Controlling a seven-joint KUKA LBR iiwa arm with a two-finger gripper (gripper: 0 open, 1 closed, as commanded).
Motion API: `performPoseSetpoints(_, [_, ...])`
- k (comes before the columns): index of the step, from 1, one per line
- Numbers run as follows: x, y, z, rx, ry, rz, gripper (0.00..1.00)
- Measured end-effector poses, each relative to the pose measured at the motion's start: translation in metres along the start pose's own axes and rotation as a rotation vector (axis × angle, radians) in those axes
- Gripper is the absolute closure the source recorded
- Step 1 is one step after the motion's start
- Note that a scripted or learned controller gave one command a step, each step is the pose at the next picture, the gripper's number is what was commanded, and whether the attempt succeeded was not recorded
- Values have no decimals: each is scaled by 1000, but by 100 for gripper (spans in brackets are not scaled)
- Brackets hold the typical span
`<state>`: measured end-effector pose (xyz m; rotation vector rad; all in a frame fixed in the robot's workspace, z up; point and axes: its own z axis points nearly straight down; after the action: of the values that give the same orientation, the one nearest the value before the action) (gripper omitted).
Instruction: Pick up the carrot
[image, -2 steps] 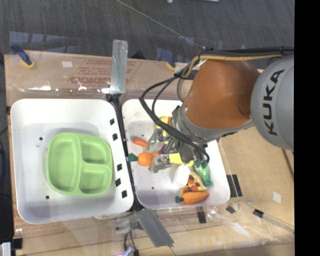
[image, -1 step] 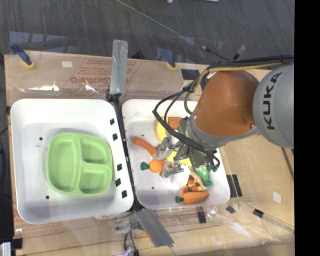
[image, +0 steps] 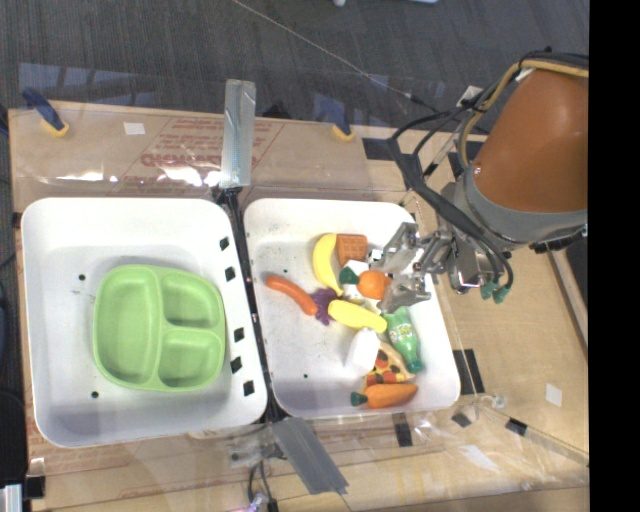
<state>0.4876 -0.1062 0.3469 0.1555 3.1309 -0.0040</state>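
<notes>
The carrot (image: 388, 395), orange with a green leafy end pointing left, lies flat at the front edge of the right bin (image: 290, 385). My gripper (image: 391, 275) hovers over the bin's right half, well behind the carrot, with its fingers (image: 398, 246) spread apart and open. A small orange fruit (image: 371, 285) sits right at the fingertips, on their left; nothing is held between them. A pizza slice (image: 386, 368) and a green bottle (image: 403, 337) lie between the gripper and the carrot.
The right bin also holds a yellow banana (image: 325, 258), a brown block (image: 352, 246), a red-orange pepper (image: 289, 292), a purple piece (image: 322, 303), a second yellow fruit (image: 357, 315) and a white block (image: 361, 349). A green divided plate (image: 158, 325) rests in the left bin (image: 60, 230).
</notes>
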Motion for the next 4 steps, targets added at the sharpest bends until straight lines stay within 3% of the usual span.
performPoseSetpoints(1, [7,-32,24,-1,6,90,100])
performPoseSetpoints(2, [11,4,87,-3,8,-222,100])
performPoseSetpoints(3, [-24,-28,-17,1,-2,-375,100])
performPoseSetpoints(4, [-79,-89,20,-5,4,-945,100])
